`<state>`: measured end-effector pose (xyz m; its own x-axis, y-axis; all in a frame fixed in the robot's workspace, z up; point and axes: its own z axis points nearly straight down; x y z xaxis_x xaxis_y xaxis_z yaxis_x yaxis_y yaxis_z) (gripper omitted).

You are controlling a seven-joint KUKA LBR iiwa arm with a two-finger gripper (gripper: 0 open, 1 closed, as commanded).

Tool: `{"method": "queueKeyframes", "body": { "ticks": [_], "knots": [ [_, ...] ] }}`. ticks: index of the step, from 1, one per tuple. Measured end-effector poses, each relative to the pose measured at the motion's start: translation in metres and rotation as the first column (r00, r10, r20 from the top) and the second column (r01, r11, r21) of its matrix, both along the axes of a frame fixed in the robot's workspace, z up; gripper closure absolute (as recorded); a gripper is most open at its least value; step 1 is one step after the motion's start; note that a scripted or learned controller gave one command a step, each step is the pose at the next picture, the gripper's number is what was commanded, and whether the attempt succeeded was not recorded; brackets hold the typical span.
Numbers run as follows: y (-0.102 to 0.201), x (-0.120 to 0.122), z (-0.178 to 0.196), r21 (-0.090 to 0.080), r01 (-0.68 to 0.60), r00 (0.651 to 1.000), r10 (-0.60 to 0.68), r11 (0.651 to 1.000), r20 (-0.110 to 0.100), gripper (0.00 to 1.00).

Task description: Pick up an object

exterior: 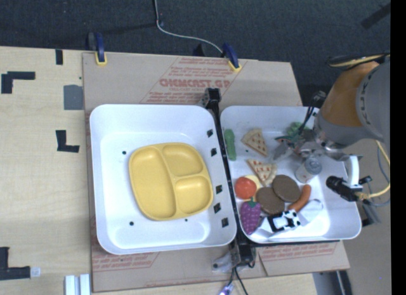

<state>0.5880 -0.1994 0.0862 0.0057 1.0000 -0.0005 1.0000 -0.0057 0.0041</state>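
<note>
Bins side by side on the counter, seen from above. I see the left bin holding a yellow divided plate at its centre, with bare white floor open all round, widest toward 6 and 9 o'clock. The right bin is crowded: two waffle wedges toward 11 o'clock, a green piece against the dividing wall, a tomato, purple grapes, two brown discs, a carrot and a black-and-white item near the 6 o'clock rim. The arm enters from 3 o'clock. The hand sits low over the bin's upper middle, just beside the discs; I cannot tell whether it is released or clenched. Free floor remains toward 4 o'clock.
</note>
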Motion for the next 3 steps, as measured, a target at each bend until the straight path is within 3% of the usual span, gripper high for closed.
{"method": "queueKeyframes", "body": {
  "ticks": [1, 2, 3],
  "knots": [
    [0.012, -0.063, 0.001, -0.002, -0.003, 1.0, 0.003, 1.0, 0.004, 0.0],
    [0.075, -0.086, 0.001, -0.005, 0.0, 1.0, 0.0, 1.0, -0.001, 0.0],
    [0.124, -0.084, 0.233, -0.001, -0.011, 1.0, 0.011, 1.0, 0.008, 0.0]
  ]
}}
